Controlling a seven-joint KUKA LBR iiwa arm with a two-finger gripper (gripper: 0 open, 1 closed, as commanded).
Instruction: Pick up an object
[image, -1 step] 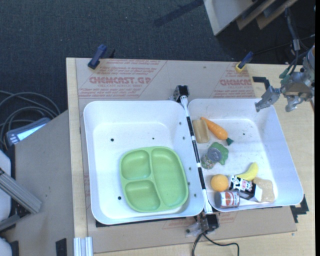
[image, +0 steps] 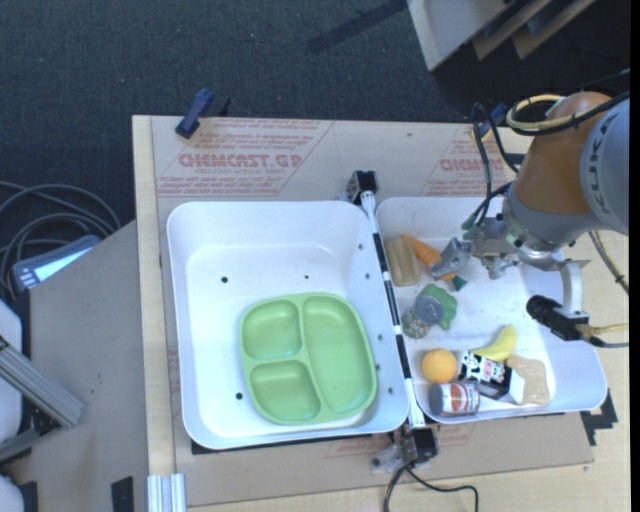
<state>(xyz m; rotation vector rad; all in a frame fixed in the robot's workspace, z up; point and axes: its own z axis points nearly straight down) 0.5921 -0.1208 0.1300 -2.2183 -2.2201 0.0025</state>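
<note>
1. Camera view looked down at a slant on the desk, a board covered with brown protective paper, bearing two shallow white bins side by side.
2. The left white bin held a light green plastic tray with three compartments, lying flat toward the bin's near side.
3. The right white bin held the loose objects: a tan rectangular block against the wall shared by the two bins, an orange carrot-shaped piece just beside it, and a green and grey crumpled toy nearer the camera.
4. Along the near edge of that bin lay an orange ball, a red and white can lying on its side, a yellow banana, a small black and white carton and a beige sponge-like slab, all crowded close together.
5. The grey arm with its orange band reached in from the right, and the claw hung over the far part of the right bin, just beside the carrot-shaped piece; I could not tell whether it was spread or pressed together, and nothing could be seen pinched in it.
6. A small teal piece lay just below the claw.
7. Red print on the desk paper read "CHEMCAST", repeated in rows; the smaller lines were too fine to read.
8. A blue clip sat at the desk's far left corner, and grey cables coiled on the floor to the left.
</note>
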